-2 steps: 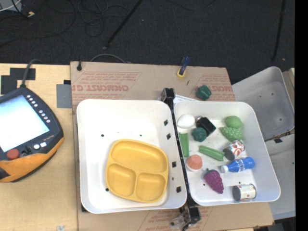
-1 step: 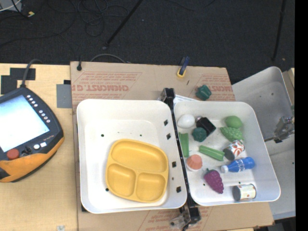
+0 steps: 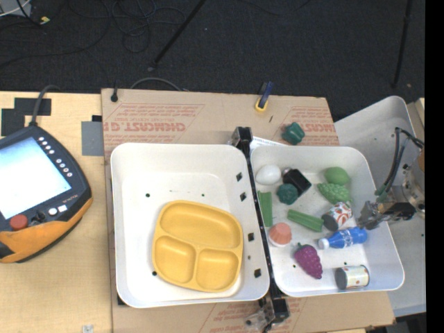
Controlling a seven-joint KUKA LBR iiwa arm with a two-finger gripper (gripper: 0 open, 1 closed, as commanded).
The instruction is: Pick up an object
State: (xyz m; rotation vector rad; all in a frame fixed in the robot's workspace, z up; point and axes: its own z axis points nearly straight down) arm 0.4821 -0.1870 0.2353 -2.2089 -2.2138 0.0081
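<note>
Scene: a bench (image 3: pixel 69 116) seen from above, two shallow white bins side by side on brown cardboard (image 3: pixel 208 120).

Left bin (image 3: pixel 132 165): it holds a yellow divided plate (image 3: pixel 198 245) lying flat toward the near side, and nothing else that can be made out.

Right bin (image 3: pixel 371 165): it is crowded with small toys, among them a white egg (image 3: pixel 268 175), a black block (image 3: pixel 297 180), a dark green lump (image 3: pixel 287 193), a light green bunch (image 3: pixel 336 180), two green sticks (image 3: pixel 265 209) (image 3: pixel 305 220), a red and white can (image 3: pixel 340 215), a blue bottle (image 3: pixel 345 238), a pink round piece (image 3: pixel 280 234), purple grapes (image 3: pixel 309 261) and a grey and white jar (image 3: pixel 352 277).

Outside the bins: a teal toy (image 3: pixel 293 132) sits on the cardboard beyond the right bin, and a blue and yellow clamp (image 3: pixel 263 97) grips the far edge.

Arm: the gripper (image 3: pixel 378 212) sits at the right bin's right rim, just beside the can and the bottle.

Claw: dark and small against clutter; whether it is spread or pressed together cannot be told, and no toy shows lifted.

Progress: judged barely begun. Every toy lies on the bin floor or the cardboard, so none counts as picked.

Left to do: by the look of it, settling over one toy, likely the can or the bottle nearest the claw, closing on it and raising it clear.

Off to the left: a control tablet (image 3: pixel 38 186) with an orange grip rests on the bench.
</note>
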